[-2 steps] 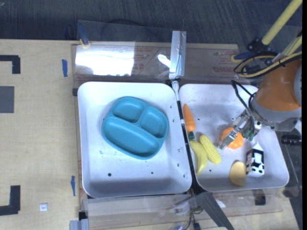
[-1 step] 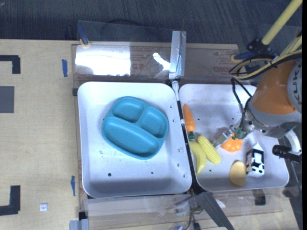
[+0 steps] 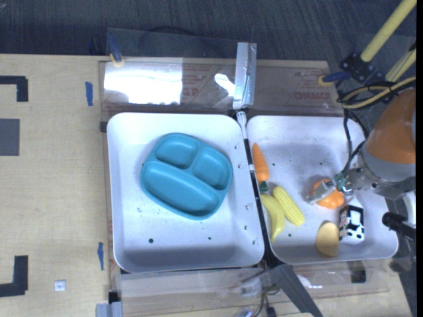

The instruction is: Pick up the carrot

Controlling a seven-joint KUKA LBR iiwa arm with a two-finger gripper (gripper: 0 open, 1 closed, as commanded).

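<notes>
- We see the gripper low in the right bin, down among the toys.
- The carrot lies well off to the gripper's left in the picture, and a bit further up – right by the wall between the two bins.
- The carrot is long and thin, and it points up and down along that wall, so we think the gripper has to go across the bin to get to it.
- The carrot is smooth and bright orange, with a small green bit at its lower end.
- Just beside the gripper is a small orange toy – it is not the carrot. We cannot tell if the gripper is apart or together.
- Between the gripper and the carrot lie a bumpy yellow corn and a smooth banana.
- Below the gripper sit a round tan toy and a black and white toy.
- The left bin has a blue tray with three dips in it.
</notes>
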